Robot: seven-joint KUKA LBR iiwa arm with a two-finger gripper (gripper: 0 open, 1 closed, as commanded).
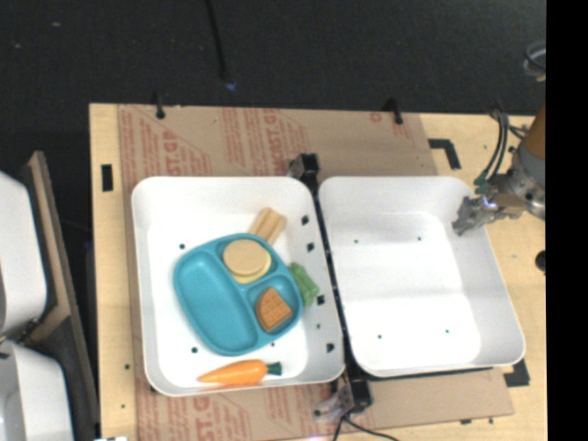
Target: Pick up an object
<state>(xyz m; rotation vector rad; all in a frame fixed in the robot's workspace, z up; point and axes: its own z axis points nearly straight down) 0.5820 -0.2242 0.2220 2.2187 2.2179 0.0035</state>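
Here, left bin [147,246]: blue tray [216,306], carrot [237,372] | claw [469,213]: right bin [496,274] rim

open white floor across the right bin [413,283], left bin [147,246] crowded by a blue tray [216,306] at centre, wooden block [268,222] just above it, carrot [241,372] along the near wall, narrow bare strip down the left side

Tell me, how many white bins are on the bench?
2: the left bin holds a blue tray and toy food; the right bin sits beside it.
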